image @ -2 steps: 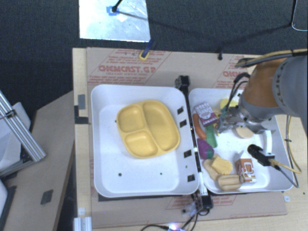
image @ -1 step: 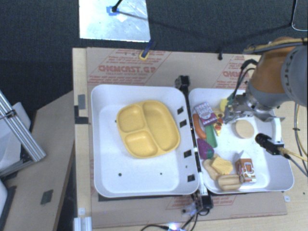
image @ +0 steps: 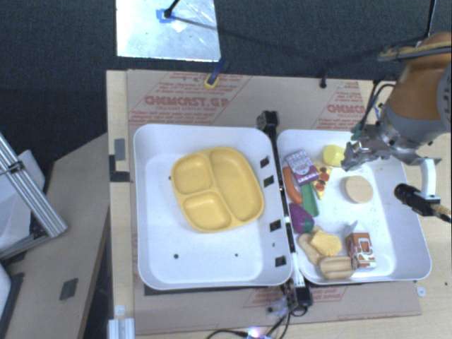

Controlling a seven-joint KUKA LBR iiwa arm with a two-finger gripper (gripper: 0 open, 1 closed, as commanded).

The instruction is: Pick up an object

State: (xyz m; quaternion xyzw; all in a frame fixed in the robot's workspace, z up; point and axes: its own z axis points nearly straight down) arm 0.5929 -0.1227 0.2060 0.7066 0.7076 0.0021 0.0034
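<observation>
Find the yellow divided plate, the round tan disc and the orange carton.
yellow divided plate (image: 244, 189), camera view, right compartment floor
round tan disc (image: 359, 189), camera view, top face
orange carton (image: 361, 250), camera view, front face

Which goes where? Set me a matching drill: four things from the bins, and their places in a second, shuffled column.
Things:
1. yellow tray
2. tan disc
3. orange carton
4. claw

Places:
A. near corner of the right bin
B. above the right bin's far end
C. left bin
D. middle of the right bin, lying apart

Pairs: 1-C, 2-D, 3-A, 4-B
</observation>
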